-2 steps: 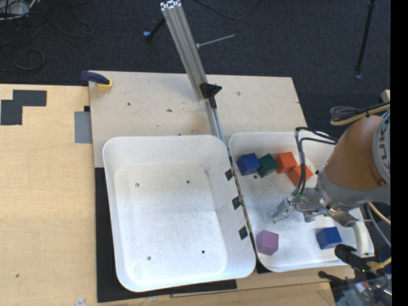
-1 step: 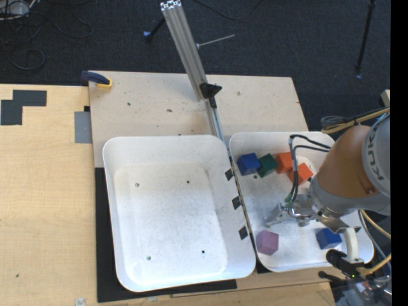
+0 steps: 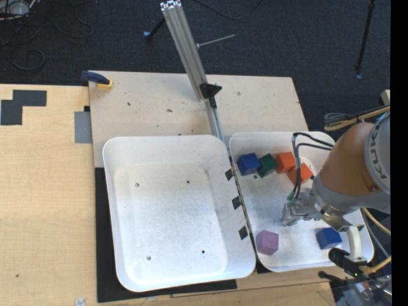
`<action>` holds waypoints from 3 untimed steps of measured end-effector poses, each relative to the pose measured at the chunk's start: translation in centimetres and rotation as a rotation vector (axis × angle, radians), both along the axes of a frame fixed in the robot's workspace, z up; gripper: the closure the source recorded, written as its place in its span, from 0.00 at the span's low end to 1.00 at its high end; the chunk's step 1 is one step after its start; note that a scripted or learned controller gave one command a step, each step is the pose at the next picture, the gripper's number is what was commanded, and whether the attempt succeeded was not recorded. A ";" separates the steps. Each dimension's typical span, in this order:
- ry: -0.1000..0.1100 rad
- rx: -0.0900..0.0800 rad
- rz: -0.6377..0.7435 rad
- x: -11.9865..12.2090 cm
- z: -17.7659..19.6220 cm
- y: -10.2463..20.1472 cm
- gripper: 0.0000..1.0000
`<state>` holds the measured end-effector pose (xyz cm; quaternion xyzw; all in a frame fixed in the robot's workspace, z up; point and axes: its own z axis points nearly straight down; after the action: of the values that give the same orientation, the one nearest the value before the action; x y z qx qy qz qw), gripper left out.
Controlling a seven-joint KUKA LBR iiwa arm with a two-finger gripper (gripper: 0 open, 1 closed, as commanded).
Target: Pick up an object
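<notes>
The right bin (image 3: pixel 275 268) holds several small blocks. A blue block (image 3: pixel 248 164), a green block (image 3: pixel 267 165) and an orange block (image 3: pixel 286 162) sit in a row near its far side. A purple block (image 3: pixel 267 242) lies near the front left, and another blue block (image 3: pixel 328 238) lies at the front right. My gripper (image 3: pixel 292 217) hangs low over the middle of this bin, between the purple block and the front blue block, touching neither as far as I can see. The orange-banded wrist (image 3: pixel 349 167) hides part of the bin behind it.
The left bin (image 3: pixel 167 146) lies beside the right one, split from it by a rim with black clips (image 3: pixel 236 202). A slanted aluminium bar (image 3: pixel 188 50) rises behind the bins. Cables (image 3: pixel 306 142) loop from the wrist over the orange block.
</notes>
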<state>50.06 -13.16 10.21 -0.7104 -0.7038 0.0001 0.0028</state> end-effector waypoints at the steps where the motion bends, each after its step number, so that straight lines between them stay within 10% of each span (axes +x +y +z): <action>1: -0.007 -0.004 0.011 -0.4 6.1 0.2 1.00; 3: -0.007 -0.004 0.011 -0.5 16.5 -0.2 1.00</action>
<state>49.53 -13.40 26.69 -0.7066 -0.7076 -0.0008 -0.0012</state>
